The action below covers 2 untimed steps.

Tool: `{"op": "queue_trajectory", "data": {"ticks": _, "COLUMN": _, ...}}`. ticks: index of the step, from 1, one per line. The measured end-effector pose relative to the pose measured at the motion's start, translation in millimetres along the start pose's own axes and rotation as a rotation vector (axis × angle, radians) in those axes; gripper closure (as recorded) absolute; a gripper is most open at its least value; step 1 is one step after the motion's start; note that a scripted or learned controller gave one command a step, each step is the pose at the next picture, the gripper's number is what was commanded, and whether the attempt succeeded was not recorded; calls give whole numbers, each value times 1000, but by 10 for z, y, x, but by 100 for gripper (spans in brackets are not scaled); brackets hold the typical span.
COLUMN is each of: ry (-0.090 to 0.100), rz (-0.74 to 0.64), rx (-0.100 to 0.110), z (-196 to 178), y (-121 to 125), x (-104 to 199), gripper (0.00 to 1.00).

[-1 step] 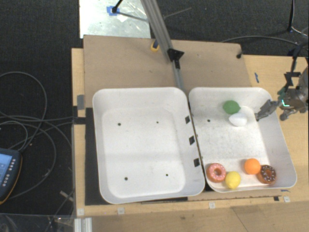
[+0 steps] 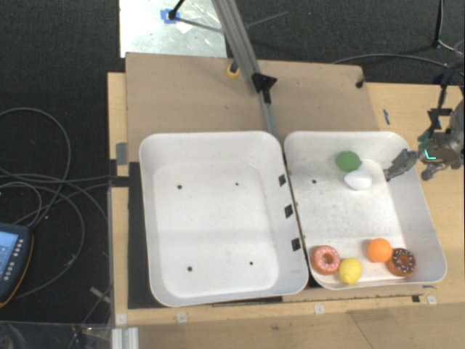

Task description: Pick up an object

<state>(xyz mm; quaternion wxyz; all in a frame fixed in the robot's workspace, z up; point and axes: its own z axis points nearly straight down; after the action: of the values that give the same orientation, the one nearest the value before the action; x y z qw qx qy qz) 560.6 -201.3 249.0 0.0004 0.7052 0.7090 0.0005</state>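
The right bin [image 2: 418,217] holds several small objects. A green round piece [image 2: 348,160] and a white oval piece [image 2: 357,180] lie touching near its back. Along its front edge sit a pink frosted donut [image 2: 325,259], a yellow lemon [image 2: 351,270], an orange [image 2: 378,250] and a chocolate donut [image 2: 401,262]. My gripper [image 2: 414,169] hangs over the bin's back right rim, to the right of the white piece and apart from it. It is open, with nothing between its fingers.
The left bin [image 2: 156,217] lies beside the right one, with black clips [image 2: 288,209] along the shared edge. A grey pole [image 2: 243,46] slants across the back of the bench. Cables and a pendant [image 2: 11,257] lie on the floor at the left.
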Motion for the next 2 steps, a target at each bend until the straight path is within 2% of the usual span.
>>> {"op": "queue_trajectory", "data": {"ticks": 2, "ry": 1, "rz": 5, "rx": 4, "z": 1026, "y": 31, "x": -165, "gripper": 0}}
